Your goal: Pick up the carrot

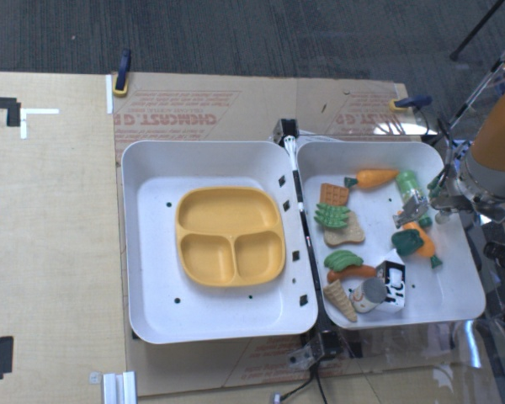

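Orange and tapered, the carrot [375,178] lies in the right bin [454,301] near its 12 o'clock wall, its green top pointing toward 9 o'clock, apart from the other toys. The gripper [410,211] hangs over the same bin, toward 5 o'clock from the carrot and clear of it; whether it is open or closed cannot be told from this slanted view, and nothing is seen caught in it. The grey arm [486,171] with its orange band enters from 3 o'clock. Just below the gripper sits an orange-and-green toy vegetable [416,241]. A waffle piece [334,195] lies at 8 o'clock from the carrot, with a green leafy toy [330,218] touching a beige bread slice [347,233] beneath it. Further toward 6 o'clock are a green and red toy [348,264], an ice-cream cone [339,300], a grey round piece [373,290] and a black-and-white card [393,286], crowded together. The left bin [151,301] holds a yellow three-compartment plate [231,235] at its centre. Both bins rest on cardboard [177,108] on the bench.
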Robot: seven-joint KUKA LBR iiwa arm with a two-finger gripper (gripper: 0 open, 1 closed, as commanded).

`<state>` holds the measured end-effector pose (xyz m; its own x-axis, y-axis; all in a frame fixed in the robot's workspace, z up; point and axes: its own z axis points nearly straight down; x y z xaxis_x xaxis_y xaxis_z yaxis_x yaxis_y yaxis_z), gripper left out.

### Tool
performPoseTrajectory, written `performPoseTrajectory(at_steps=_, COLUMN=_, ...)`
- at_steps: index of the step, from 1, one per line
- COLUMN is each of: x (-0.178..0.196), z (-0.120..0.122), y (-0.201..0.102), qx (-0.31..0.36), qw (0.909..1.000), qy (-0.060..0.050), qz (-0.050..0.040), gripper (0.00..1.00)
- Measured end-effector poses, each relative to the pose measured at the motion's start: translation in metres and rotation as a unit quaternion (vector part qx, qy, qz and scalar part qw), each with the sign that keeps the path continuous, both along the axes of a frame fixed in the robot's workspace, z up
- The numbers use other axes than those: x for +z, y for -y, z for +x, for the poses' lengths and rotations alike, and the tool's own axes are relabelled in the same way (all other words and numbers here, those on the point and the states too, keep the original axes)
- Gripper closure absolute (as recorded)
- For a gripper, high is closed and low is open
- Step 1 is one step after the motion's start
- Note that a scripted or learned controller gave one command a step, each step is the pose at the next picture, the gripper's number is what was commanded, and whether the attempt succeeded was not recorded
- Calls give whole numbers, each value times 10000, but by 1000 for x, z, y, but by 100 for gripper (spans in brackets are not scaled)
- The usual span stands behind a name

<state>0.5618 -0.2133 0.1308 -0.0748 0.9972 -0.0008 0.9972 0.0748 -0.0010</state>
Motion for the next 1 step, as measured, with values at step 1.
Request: performPoseTrajectory(at_steps=1, x=-38, z=-7, y=3, qx=637, qw=9980, qy=11, qz=49, gripper=0)
